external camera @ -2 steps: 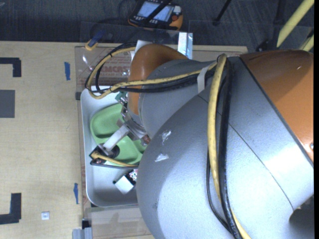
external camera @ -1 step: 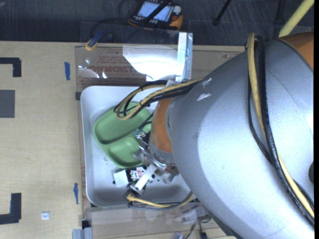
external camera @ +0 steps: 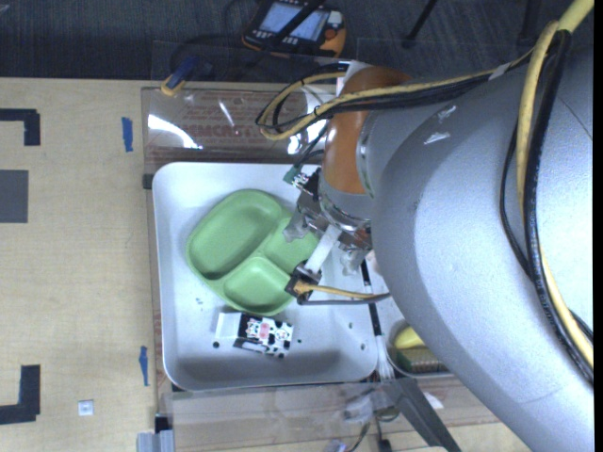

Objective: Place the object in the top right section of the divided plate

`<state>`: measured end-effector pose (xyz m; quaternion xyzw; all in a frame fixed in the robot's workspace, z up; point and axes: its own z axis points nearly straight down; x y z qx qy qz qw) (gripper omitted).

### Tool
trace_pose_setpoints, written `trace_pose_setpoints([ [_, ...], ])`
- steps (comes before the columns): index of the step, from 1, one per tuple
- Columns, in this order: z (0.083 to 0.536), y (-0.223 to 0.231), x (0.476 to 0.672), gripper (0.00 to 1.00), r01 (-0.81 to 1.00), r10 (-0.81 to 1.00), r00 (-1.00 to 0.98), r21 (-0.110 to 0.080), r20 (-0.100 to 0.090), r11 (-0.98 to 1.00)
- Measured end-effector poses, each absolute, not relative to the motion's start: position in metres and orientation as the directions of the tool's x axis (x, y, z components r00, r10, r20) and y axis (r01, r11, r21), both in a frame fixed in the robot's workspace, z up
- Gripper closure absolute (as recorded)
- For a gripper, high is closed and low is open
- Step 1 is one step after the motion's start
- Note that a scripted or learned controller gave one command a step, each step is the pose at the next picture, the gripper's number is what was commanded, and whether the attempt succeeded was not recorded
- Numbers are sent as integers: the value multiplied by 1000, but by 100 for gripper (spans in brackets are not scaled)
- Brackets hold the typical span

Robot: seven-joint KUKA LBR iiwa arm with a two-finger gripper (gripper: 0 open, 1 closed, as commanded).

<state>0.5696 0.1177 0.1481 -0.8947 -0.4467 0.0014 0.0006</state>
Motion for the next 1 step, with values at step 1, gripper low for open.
trace_pose_setpoints([
  [1,224,164,510,0,844,844,536,-2,-2,-536],
])
